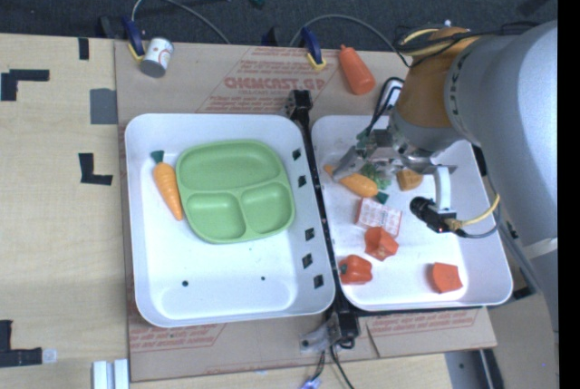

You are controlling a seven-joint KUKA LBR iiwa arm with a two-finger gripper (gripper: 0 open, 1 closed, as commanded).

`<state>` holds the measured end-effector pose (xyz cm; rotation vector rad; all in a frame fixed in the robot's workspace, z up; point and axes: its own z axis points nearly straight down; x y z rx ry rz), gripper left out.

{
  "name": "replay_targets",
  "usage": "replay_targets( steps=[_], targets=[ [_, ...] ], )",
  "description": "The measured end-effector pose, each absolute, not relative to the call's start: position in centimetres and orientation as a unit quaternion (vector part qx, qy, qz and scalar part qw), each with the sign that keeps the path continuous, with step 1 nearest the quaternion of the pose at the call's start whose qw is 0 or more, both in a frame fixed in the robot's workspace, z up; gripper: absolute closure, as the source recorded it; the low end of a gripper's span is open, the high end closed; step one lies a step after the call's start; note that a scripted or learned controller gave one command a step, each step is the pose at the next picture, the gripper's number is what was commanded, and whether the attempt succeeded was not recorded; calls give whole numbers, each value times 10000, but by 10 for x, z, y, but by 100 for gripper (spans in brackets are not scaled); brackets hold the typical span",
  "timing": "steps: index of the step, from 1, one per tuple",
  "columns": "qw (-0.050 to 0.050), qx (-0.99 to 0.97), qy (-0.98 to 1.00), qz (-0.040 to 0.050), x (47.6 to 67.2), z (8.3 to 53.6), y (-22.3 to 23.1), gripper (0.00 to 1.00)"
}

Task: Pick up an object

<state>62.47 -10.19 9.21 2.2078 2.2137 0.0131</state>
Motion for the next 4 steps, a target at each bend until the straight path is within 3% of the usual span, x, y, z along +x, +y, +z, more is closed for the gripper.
replay_targets(
  steps=[1,3,4],
  targets=[
    [59,7065,7077,33,626,93,-102,0],
    [89,7053,7088,63,607,92,-101,0],
    [48,7058,7083,34,633,91,-109,0]
  ],
)
